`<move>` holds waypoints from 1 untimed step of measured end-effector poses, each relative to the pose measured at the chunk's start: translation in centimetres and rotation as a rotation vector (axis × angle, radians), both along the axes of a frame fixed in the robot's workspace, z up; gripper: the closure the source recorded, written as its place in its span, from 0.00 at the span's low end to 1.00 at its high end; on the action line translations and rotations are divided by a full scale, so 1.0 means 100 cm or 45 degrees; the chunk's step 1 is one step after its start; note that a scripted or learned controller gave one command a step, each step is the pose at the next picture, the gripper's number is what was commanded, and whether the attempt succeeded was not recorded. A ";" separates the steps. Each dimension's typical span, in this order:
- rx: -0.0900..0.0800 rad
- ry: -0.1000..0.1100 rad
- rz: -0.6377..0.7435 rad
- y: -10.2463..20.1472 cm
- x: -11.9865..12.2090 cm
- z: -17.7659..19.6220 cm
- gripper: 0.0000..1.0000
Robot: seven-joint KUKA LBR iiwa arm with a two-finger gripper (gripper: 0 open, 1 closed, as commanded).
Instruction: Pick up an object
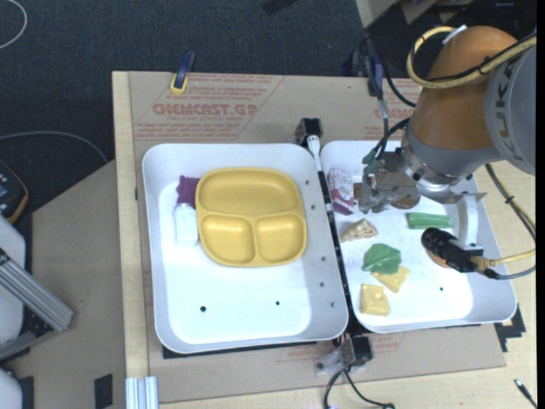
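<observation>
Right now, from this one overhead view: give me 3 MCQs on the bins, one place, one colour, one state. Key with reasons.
1. Where does the yellow divided tray lie?
A. in the left bin
B. in the right bin
C. on the cardboard outside both bins

2. What colour is the small object tucked at the tray's upper left corner?
A. orange
B. purple
C. black

3. Where is the gripper?
A. over the left bin
B. off the bench, above the dark floor
C. down over the upper part of the right bin

Key: 1 A, the tray sits inside the left bin. 2 B, the purple piece shows beside the tray's rim. 3 C, the gripper is above the right bin, near the green pieces and yellow pieces.
</observation>
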State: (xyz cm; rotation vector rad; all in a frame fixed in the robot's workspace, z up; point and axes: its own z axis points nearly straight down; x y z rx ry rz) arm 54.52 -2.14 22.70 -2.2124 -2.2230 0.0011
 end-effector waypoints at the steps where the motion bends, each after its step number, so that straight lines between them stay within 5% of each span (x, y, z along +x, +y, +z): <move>1: -0.001 0.002 -0.003 0.030 -0.032 -0.005 1.00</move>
